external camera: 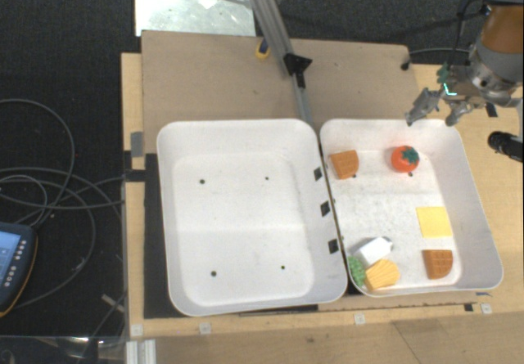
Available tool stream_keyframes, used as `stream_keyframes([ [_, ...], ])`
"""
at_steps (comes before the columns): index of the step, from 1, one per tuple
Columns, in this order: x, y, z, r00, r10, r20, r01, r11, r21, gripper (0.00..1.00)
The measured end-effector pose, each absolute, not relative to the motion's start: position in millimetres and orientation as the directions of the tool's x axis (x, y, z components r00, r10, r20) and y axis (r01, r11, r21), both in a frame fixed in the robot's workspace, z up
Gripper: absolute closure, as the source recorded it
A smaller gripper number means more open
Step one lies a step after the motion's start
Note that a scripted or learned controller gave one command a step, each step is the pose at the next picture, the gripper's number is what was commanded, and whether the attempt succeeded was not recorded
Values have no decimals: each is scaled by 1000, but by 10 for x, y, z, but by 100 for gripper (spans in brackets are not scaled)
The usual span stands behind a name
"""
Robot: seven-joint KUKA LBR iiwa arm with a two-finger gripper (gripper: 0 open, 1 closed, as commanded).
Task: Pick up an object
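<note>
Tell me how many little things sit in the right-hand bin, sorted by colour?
Orange-brown: 2, the block and the piece
Yellow: 2, the flat square and the wedge
Red-orange: 1, the tomato
White: 1, the block
Green: 1, the leafy piece
Total: 7

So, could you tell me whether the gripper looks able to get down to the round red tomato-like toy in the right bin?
Probably yes: the gripper hangs above the bin's far rim, and the red toy sits apart from its neighbours.

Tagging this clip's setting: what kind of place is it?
Likely a robotics lab pick-and-place cell: two white bins on a cardboard-topped bench, toy food such as a tomato, the gripper above them, and a teach pendant with loose cables on carpet.
</note>
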State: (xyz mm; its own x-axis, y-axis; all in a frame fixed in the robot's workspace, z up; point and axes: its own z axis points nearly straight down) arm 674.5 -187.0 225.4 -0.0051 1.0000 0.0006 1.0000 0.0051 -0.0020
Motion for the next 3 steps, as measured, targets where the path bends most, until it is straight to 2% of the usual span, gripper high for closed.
stream_keyframes([
  [1,6753,-1868,2282,-7,1000,-1,1000,7,2,0],
  [3,6871,-1742,1157,-7,1000,0,1000,7,-1,0],
])
